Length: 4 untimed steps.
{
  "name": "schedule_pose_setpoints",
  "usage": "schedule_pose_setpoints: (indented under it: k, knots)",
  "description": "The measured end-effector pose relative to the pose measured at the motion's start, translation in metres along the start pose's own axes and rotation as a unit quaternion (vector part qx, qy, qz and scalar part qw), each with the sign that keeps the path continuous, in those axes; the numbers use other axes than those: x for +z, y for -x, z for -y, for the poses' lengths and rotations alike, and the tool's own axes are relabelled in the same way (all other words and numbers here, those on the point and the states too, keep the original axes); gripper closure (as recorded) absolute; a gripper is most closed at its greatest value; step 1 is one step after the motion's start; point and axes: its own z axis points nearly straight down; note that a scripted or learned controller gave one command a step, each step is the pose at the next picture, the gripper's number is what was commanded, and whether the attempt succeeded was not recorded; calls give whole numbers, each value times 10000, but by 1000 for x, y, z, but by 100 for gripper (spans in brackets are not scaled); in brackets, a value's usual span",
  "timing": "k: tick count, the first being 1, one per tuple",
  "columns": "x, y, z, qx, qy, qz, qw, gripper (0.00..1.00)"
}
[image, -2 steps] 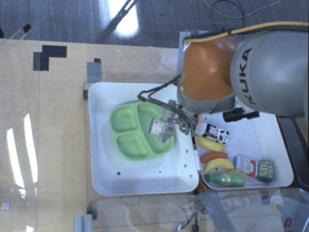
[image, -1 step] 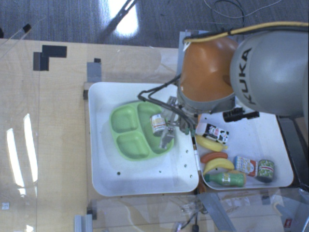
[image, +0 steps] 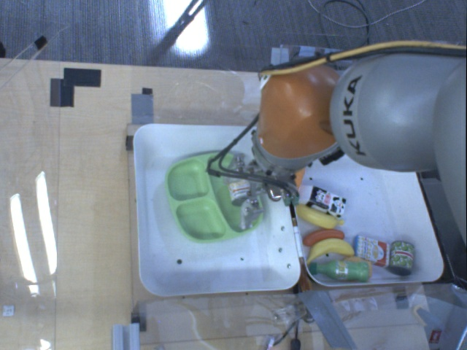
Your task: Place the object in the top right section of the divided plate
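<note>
Over the green plastic divided plate (image: 195,199), the metal pincer (image: 246,195) hangs; I cannot tell its grip, so it might drop something wrong.

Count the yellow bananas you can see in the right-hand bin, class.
2. One banana lies just below the black-and-white carton; the other banana lies lower, above the green bottle. The arm may hide more.

We see plate (image: 195,199) light green, bins (image: 157,268) white. Arm (image: 394,108) grey, orange band (image: 295,115). Bananas (image: 330,248) yellow, bottle (image: 341,270) green, carton (image: 326,200) black-and-white patched, sausage (image: 322,236) red, packet (image: 371,249) red-and-white. Bench (image: 66,217) pale wood with black squares (image: 73,84).
</note>
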Motion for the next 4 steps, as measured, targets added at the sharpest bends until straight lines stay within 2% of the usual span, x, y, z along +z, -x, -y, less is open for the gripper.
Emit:
schedule_pose_setpoints:
  k: [1,2,3,4]
  knots:
    - [-78,39,134,103,-16,41,9999,0]
    - [-62,46,148,118,-5,31,9999,0]
    - [-72,49,147,138,7,73,9999,100]
    - [-51,6,211,975,-14,16,9952,100]
